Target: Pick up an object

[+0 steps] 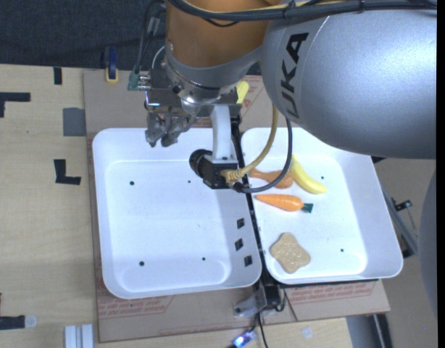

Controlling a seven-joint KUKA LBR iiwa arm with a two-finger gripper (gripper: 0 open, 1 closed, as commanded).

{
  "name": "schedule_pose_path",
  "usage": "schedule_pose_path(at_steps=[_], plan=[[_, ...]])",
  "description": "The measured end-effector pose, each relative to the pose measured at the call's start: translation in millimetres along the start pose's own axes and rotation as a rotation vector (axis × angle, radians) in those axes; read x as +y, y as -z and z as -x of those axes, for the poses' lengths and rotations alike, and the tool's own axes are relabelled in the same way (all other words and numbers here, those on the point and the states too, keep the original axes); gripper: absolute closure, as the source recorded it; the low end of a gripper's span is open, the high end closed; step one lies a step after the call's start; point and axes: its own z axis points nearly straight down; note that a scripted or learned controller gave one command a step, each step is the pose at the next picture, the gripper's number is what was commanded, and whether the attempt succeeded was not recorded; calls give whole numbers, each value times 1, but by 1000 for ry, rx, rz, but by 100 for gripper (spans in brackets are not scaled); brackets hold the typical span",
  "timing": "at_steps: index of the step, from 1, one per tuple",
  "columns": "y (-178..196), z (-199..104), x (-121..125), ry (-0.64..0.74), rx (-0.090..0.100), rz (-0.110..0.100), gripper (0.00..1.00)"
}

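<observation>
Occupying the upper right of the camera view: grey arm point(353, 56) with orange band, reaching over both bins. Resting on the counter point(34, 216) side by side: left bin point(164, 267) and right bin point(367, 259). Hanging above the far edge of the left bin: gripper point(163, 133), nothing showing between its tips; whether released or clenched, impossible telling at this angle. Lying in the right bin, well apart from the gripper: banana point(307, 177) near the far side, carrot point(279, 202) just in front of it, and a tan cookie-shaped piece point(289, 253) nearer the front edge. Appearing to be toy food, so likely handling light and stiff with smooth, somewhat slippery skins; carrot judged the easiest candidate, taking hold across its thick middle rather than the tapered end. Cookie lying flat, offering little to pinch. Remaining hard to make out: a second orange item partly hidden behind cables by the bin divider, and a yellow object tucked behind the wrist.
</observation>
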Motion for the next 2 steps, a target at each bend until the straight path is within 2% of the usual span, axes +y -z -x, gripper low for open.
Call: schedule_pose_path(at_steps=[1,2], plan=[[134,2,-24,-1,8,18,100],[105,2,-48,-3,0,1,100]])
